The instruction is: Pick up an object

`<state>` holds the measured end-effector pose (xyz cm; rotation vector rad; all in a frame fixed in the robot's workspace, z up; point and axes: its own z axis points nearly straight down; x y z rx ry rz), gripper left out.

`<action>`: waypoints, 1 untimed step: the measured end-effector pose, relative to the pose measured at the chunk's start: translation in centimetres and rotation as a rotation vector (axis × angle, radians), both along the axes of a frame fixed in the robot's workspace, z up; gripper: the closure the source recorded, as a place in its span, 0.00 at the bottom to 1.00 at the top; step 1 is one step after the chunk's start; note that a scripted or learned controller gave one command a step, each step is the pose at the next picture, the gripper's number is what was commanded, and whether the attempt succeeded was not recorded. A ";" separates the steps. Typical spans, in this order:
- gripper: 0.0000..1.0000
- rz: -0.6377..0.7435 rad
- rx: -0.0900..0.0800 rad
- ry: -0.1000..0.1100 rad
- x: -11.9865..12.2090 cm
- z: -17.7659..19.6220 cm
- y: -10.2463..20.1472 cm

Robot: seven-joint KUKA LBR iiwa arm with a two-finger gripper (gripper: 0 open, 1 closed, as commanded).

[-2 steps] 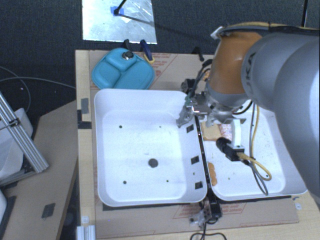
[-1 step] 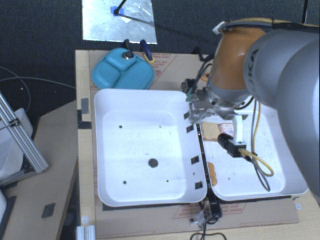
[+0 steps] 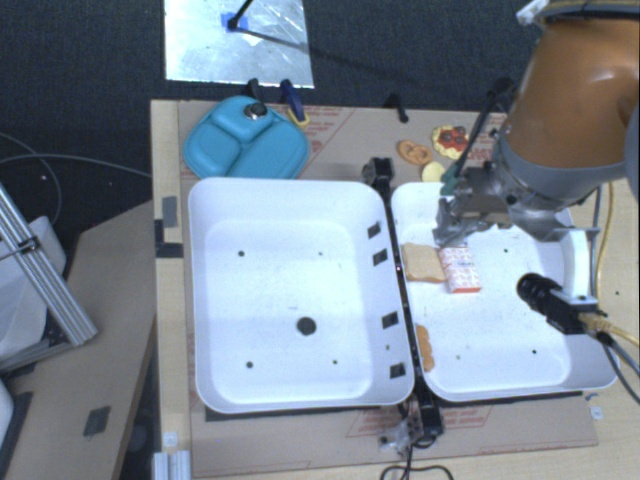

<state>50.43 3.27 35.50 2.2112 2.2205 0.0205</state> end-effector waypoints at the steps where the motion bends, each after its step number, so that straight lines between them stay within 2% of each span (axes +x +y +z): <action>1: 1.00 0.007 -0.001 0.013 0.3 -1.8 7.8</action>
